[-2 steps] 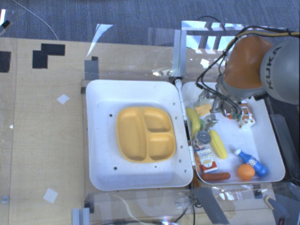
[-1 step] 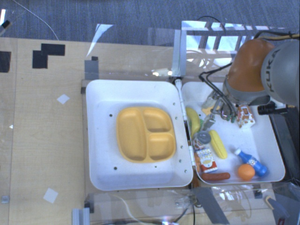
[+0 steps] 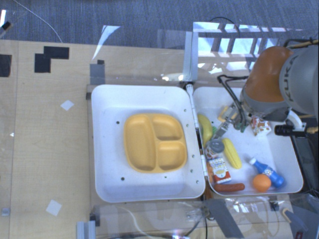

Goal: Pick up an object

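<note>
In the left bin point(image 3: 107, 133) lies a yellow divided plate point(image 3: 154, 142). The right bin point(image 3: 294, 171) holds a banana point(image 3: 205, 127), a carton point(image 3: 218, 167), corn point(image 3: 232, 152), a sausage point(image 3: 228, 187), an orange point(image 3: 261, 182). The gripper point(image 3: 230, 117) hangs above them; whether it is open, I cannot tell.

We see two white bins point(image 3: 107, 148) on a tan wood bench point(image 3: 45, 133) w/ black squares point(image 3: 50, 58). Left bin: mustard-yellow tray point(image 3: 153, 142). Right of tray: yellow banana point(image 3: 204, 127), yellow corn point(image 3: 232, 152), red-orange carton point(image 3: 218, 168), dark red sausage point(image 3: 229, 187), orange point(image 3: 261, 182), blue & white bottle point(image 3: 268, 172). Arm point(image 3: 294, 78) grey w/ orange band. Floor point(image 3: 149, 9) dark blue-grey.
</note>
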You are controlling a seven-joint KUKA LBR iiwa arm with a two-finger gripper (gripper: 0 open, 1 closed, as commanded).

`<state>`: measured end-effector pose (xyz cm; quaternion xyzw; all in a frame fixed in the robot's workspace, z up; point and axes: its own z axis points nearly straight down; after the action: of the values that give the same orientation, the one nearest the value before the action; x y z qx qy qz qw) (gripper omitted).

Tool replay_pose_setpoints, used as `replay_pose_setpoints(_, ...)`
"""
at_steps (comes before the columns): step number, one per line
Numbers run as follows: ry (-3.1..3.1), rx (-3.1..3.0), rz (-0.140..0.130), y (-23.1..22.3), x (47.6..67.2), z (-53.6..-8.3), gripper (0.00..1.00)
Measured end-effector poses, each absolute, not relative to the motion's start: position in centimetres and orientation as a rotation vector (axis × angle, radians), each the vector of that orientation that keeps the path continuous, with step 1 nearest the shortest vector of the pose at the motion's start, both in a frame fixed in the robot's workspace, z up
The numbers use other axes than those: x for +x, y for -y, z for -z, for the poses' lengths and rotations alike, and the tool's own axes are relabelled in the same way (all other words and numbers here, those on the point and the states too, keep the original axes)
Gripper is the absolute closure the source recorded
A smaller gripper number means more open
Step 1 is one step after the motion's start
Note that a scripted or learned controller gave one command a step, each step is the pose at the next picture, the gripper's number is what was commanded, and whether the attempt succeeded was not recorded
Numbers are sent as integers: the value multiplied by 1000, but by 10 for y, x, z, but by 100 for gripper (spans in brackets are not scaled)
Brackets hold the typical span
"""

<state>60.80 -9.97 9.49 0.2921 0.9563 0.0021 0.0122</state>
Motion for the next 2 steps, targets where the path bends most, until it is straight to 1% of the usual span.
replay_pose_setpoints(1,-2872,1228,-9,108,640,-93,0)
replay_pose_setpoints(2,-3033,744,-5,93,619,-93,0)
